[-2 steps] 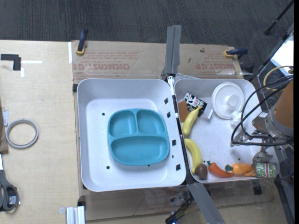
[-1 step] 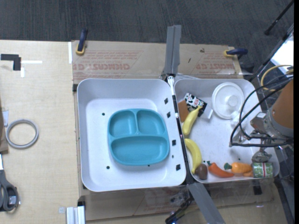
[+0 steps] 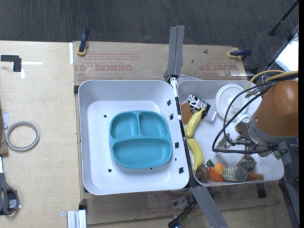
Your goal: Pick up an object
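Camera view: pincer (image 3: pixel 247 161) is lowered in right bin (image 3: pixel 209 87), grip state cannot be told. Curved yellow bananas (image 3: pixel 193 137), cylindrical can (image 3: pixel 234 174) nearby. Glossy teal divided plate (image 3: pixel 140 138) sits in left bin (image 3: pixel 90 127).

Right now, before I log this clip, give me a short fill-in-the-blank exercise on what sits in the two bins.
1. The divided plate in the left bin is coloured ____.
2. That plate has ____ compartments.
3. The two bananas lie in the ____ bin, against its left wall.
4. The arm's wrist carries an ____ band.

Missing words: blue; three; right; orange
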Controlling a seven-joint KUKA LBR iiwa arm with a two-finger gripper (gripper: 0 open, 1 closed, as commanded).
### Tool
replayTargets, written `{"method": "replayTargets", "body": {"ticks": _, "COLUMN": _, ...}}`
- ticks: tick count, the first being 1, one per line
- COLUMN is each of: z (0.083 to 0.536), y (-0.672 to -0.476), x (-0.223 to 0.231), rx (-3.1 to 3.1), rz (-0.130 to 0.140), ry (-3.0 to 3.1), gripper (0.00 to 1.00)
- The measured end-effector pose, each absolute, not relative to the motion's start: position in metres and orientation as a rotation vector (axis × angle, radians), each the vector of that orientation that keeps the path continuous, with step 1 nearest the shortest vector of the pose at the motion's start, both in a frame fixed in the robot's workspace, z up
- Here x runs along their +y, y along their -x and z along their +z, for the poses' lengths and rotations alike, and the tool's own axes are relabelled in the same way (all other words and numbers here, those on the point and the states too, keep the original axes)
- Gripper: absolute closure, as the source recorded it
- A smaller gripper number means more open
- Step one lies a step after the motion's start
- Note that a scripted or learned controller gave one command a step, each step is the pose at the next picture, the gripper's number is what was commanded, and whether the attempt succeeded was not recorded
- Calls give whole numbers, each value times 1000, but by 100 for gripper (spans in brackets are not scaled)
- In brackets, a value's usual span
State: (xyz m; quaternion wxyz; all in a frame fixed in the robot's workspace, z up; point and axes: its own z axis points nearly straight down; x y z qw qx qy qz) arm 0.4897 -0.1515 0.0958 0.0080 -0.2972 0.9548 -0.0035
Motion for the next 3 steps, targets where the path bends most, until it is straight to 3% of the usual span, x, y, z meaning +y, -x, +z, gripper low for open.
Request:
{"method": "replayTargets", "body": {"ticks": 1, "z": 203, "y": -513, "x": -221, "rx": 2976, "rz": 0, "ry": 991, "gripper": 0}}
{"method": "replayTargets", "body": {"ticks": 2, "z": 92, "y": -493, "x": -199, "rx": 2954, "rz": 1, "ry": 1056, "gripper": 0}}
{"method": "replayTargets", "body": {"ticks": 3, "z": 150, "y": -494, "x": -221, "rx": 2936, "rz": -1, "ry": 1105, "gripper": 0}}
